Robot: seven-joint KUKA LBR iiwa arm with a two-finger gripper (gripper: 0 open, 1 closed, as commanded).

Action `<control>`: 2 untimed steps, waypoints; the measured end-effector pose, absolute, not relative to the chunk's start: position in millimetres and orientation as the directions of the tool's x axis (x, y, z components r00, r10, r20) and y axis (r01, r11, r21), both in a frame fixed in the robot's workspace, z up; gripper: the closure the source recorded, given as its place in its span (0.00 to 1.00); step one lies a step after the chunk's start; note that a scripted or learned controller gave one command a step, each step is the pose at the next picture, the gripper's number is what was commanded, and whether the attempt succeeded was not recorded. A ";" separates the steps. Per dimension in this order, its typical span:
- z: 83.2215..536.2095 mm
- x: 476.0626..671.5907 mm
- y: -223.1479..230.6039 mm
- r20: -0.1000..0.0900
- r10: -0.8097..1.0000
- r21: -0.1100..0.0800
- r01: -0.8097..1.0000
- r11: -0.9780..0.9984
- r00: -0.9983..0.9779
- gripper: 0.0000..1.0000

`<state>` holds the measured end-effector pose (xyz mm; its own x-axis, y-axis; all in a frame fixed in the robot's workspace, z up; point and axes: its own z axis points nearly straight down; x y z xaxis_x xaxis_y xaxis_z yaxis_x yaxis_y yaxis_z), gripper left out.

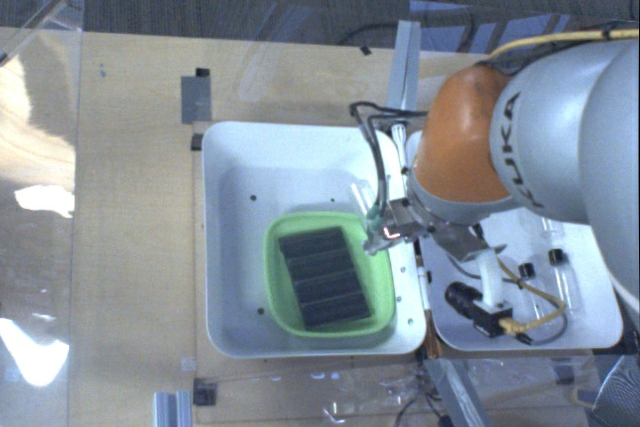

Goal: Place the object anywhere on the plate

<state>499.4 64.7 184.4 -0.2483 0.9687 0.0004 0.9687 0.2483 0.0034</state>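
Whether the gripper (380, 227) is open or closed cannot be told; it hangs at the green plate's (278, 300) right rim, with nothing visibly in its grasp. The dark ridged block (322, 277) lies flat in the plate's middle, apart from the gripper. Judging by this, the placing looks done, with only the arm's withdrawal from the plate left.

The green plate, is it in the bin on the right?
No, the green plate sits in the left bin, with a dark ridged block lying on it.
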 end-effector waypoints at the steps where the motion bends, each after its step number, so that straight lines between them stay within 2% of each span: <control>1: 184.3 488.1 92.5 0.000 0.940 0.004 0.940 0.340 -0.340 1.00; 2: 184.4 488.2 92.2 0.000 0.941 0.004 0.941 0.339 -0.339 0.00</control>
<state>488.2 92.2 184.4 -0.3395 0.9406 0.0001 0.9406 0.3395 0.0041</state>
